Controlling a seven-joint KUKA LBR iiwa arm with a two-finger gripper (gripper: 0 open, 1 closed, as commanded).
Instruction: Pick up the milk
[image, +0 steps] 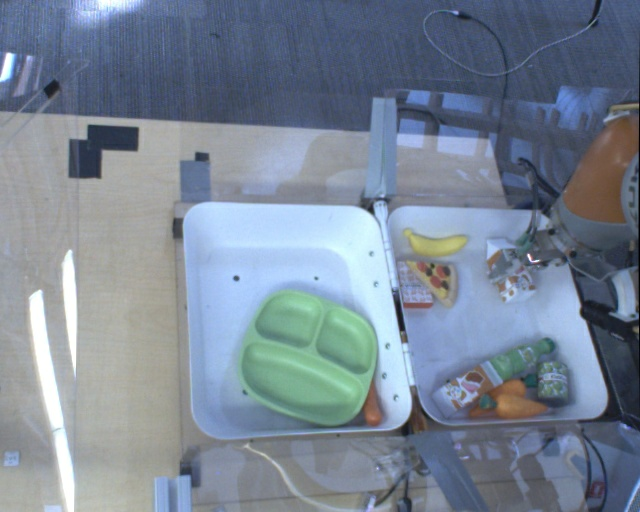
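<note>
The milk is a small white carton with red and orange print. It lies tilted in the upper right part of the right bin. My gripper is low at the carton's upper right corner and seems to touch it. The arm's orange band hangs above and to the right of it. The wrist hides the carton's far side.
In the right bin, a banana and a pizza slice lie left of the milk. A green bottle, a juice carton, a carrot and a can sit along the front wall. The left bin holds a green divided plate.
</note>
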